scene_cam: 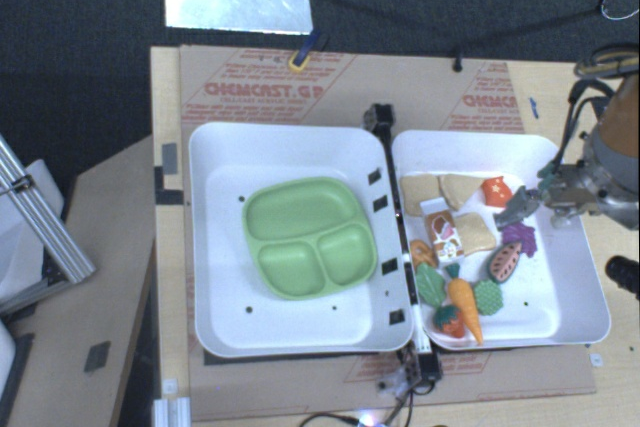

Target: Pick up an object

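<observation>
Gripper [520, 206] is low over the right bin [575, 315], at its upper right; can't tell its state. Orange-red piece [495, 190] just left of it, purple piece [519, 238] just below. Carrot [465, 306] lies toward the bin's lower left, long axis near vertical, tip pointing down-right. Green tray [305, 236] is in the left bin [215, 215] on the counter [110, 205].
</observation>
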`<state>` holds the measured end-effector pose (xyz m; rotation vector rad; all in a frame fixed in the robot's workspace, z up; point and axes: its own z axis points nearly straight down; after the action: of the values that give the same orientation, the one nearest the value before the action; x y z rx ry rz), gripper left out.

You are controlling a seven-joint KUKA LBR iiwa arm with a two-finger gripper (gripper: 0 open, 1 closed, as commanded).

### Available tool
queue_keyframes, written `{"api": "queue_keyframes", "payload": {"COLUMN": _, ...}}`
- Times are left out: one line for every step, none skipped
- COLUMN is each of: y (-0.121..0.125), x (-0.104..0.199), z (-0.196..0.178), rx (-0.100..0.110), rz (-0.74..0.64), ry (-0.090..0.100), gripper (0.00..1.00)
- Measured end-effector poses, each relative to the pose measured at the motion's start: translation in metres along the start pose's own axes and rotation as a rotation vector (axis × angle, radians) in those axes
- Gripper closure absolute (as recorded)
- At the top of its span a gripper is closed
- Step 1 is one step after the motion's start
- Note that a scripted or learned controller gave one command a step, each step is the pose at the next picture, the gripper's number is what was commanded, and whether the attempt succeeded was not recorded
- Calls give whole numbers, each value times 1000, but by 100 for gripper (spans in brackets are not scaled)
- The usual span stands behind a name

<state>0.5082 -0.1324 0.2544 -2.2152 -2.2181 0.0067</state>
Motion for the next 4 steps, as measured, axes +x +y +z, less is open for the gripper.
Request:
{"api": "queue_keyframes", "payload": {"y": 2, "x": 0, "z": -5, "rx": -10, "rz": -2, "ry": -2, "gripper": 0}}
{"api": "queue_keyframes", "payload": {"y": 5, "x": -4, "z": 38, "rx": -5, "rz": 0, "ry": -1, "gripper": 0}}
{"api": "queue_keyframes", "payload": {"y": 7, "x": -5, "z": 101, "rx": -4, "rz": 0, "ry": -1, "gripper": 0}}
{"api": "queue_keyframes", "payload": {"y": 3, "x": -1, "z": 146, "rx": -19, "rz": -1, "ry": -2, "gripper": 0}}
